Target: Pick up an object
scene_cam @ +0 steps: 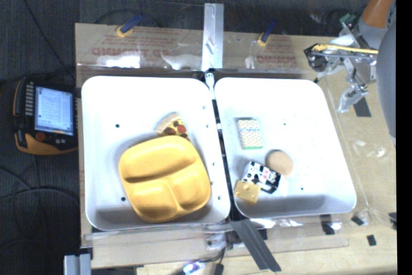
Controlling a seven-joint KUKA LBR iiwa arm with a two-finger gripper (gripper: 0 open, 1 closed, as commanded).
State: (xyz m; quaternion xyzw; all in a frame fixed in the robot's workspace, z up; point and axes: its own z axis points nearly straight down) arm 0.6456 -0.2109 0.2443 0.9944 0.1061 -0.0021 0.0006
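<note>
Yellow plastic tray (165, 178) fills much of the left bin (103, 100); small items cluster in the right bin (322, 106). Parked beyond its far right corner, the hand (351, 84) holds nothing; its opening cannot be judged. Tightly packed, the patterned box (262, 176), tan cube (246, 191) and brown disc (279, 161) could foul a descent.

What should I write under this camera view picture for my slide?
Yellow tray in the left bin, small items in the right bin, gripper waiting outside.

Yellow tray (165, 178) left bin, small items (261, 167) right
</note>
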